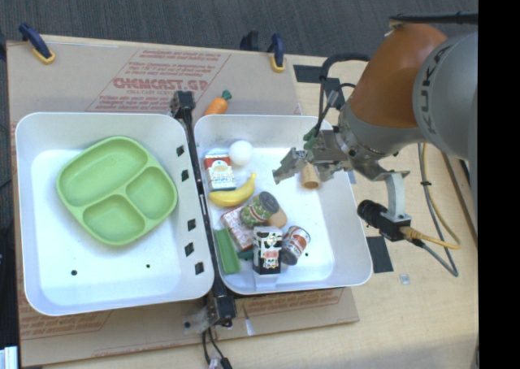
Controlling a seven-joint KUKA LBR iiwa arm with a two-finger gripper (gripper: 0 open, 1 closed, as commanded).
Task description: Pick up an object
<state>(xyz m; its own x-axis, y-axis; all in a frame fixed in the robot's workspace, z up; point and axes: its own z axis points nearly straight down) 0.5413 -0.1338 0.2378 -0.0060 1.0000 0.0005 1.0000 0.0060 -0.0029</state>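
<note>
The right bin (pixel 341 237) holds a heap of small items: a white ball (pixel 240 150), a small red and white carton (pixel 218 171), a yellow banana (pixel 231 192), a green-labelled can (pixel 260 209), a black and white carton (pixel 268 249) and a red can (pixel 294 244). My gripper (pixel 305 167) hangs over the bin's right half, above its bare floor. A small tan cylinder (pixel 310 178) sits right at the gripper's tip. Whether it is gripped or just lies under the gripper I cannot tell.
The left bin (pixel 49 278) holds a green divided plate (pixel 118 188). A toy carrot (pixel 217 103) lies outside on the cardboard behind the bins. Black clips (pixel 195 197) run along the shared wall. Cables (pixel 439 229) trail on the bench at the right.
</note>
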